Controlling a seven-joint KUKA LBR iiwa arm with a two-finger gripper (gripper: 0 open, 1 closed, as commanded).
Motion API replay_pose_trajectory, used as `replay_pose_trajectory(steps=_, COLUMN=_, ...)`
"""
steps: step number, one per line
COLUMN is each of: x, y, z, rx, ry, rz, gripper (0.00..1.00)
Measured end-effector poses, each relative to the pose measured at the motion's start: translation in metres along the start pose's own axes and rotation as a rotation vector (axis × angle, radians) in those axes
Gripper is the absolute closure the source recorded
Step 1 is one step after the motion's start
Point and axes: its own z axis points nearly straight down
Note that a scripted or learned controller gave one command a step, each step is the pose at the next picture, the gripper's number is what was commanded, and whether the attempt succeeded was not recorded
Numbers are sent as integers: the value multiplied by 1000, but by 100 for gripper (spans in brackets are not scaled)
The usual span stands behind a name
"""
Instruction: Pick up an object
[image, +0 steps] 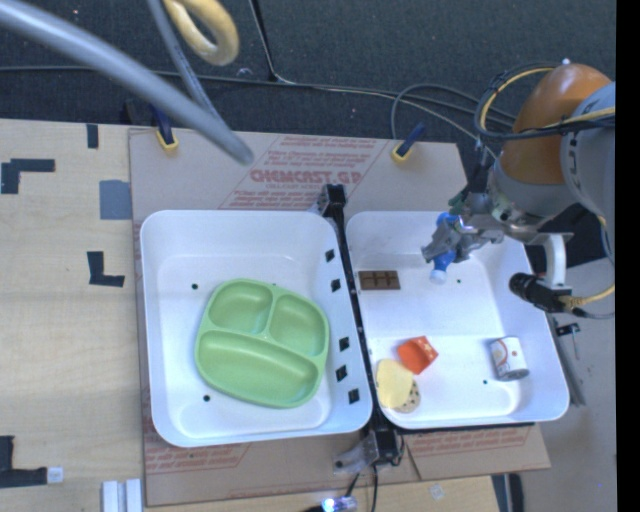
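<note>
My gripper (441, 258) hangs over the back of the right bin (470, 300), its tips pointing down and left toward the bin floor. Just left of it a small brown chocolate-like bar (379, 280) lies near the divider. Toward the front lie a red-orange block (419, 353) and a pale yellow round piece (397, 385) with dark specks. A small white can (508, 358) with a red label lies on its side at the right. Nothing shows between the fingers.
The left bin (170, 300) holds a green divided plate (264, 342). A black clip strip (345, 300) runs between the bins. Cables (440, 95) loop behind the arm, and a grey pole (130, 70) crosses the upper left.
</note>
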Motion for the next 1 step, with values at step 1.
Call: replay_pose_trajectory(steps=1, x=0, y=-8, z=-49, rx=0, ry=0, rz=1, gripper=100)
